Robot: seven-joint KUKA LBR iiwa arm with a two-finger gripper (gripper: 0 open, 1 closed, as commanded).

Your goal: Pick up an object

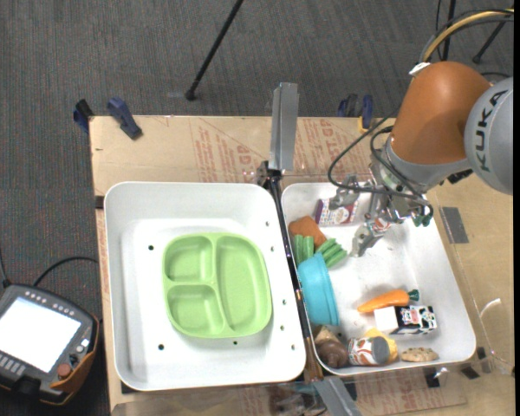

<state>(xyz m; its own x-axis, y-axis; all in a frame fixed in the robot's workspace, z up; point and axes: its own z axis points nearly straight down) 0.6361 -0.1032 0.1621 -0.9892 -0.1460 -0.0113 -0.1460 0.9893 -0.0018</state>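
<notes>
- Camera view: the tool (370, 232) hangs over the upper middle of the right bin (442, 271), below the arm's orange band (438, 111); its fingers point down toward the bin floor.
- The tool's fingers stand a little apart with bare white floor between them; nothing sits between them.
- Just left of the tool and slightly above it, a small purple-and-white carton (336, 211) lies near the bin's top wall.
- Further left of the tool, an orange-brown block (305, 228) rests against the bin's left wall, with a bunch of green sticks (322, 251) just below it.
- Below and left of the tool, a blue bowl (316, 289) stands tilted on its edge against the left wall.
- Below the tool, well apart, a toy carrot (386, 301) lies across the floor; under it sits a small white-and-black box (405, 319).
- Along the bin's bottom wall, farthest from the tool, lie a brown rounded item (330, 347), a small can (372, 350) on its side and a cookie-like piece (419, 354).
- Far left of the tool, the left bin (130, 232) holds a green divided tray (217, 285) lying flat.
- Both bins rest on the cardboard-covered counter (191, 146); a handheld control pad (35, 341) lies on the floor beyond its lower left corner.
</notes>
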